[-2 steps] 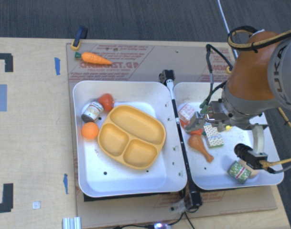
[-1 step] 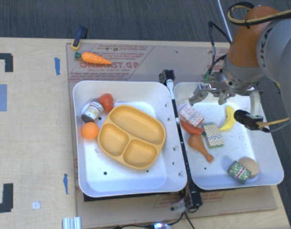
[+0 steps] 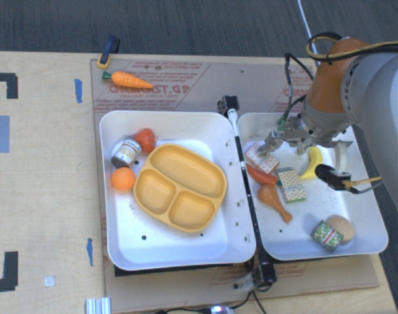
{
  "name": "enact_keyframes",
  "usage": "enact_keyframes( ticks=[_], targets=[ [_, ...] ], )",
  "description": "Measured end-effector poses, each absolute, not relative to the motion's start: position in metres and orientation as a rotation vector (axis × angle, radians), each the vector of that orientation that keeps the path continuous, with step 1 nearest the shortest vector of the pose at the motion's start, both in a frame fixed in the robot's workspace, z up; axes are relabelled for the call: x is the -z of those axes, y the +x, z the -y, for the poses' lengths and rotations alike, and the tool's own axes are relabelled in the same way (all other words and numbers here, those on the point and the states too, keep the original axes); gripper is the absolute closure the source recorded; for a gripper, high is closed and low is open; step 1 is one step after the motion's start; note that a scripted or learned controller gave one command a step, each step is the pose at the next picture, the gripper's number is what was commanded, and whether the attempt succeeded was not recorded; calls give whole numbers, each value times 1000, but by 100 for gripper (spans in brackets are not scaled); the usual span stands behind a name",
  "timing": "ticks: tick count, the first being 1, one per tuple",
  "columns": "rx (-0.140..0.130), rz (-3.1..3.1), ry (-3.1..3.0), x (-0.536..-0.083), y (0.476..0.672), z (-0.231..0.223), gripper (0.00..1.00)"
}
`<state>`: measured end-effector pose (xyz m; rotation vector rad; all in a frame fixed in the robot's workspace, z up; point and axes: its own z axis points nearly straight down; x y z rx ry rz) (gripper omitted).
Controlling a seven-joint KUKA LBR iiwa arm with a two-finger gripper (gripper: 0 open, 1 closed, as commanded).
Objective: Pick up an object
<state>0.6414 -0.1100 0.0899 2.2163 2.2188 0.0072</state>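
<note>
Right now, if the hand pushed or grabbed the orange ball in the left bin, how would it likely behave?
The orange ball looks round and smooth, so it would probably roll when nudged. It lies between the yellow divided plate and the bin wall, which may limit rolling. Its curved surface could slip from two fingers.

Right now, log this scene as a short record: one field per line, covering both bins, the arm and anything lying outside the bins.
left bin: yellow divided plate, orange ball, small jar, red item
right bin: banana, drumstick, patterned block, green-wrapped item, red-and-white packet
outside bins: carrot on the cardboard behind the left bin
arm: over the right bin's far side
gripper: above the packet, jaws' state unclear
held: nothing visibly held
</note>
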Motion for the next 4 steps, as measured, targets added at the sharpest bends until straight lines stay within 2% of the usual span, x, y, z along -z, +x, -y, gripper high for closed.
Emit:
enact_keyframes(
  ticks=[1, 2, 3, 4],
  targets=[
    [-11, -2212, 2215, -90, 601, 99, 0],
    [-12, -2213, 2215, -89, 546, 98, 0],
    [-13, -2205, 2209, -102, 548, 100, 100],
    [-8, -2199, 2209, -102, 547, 103, 0]
  ],
)
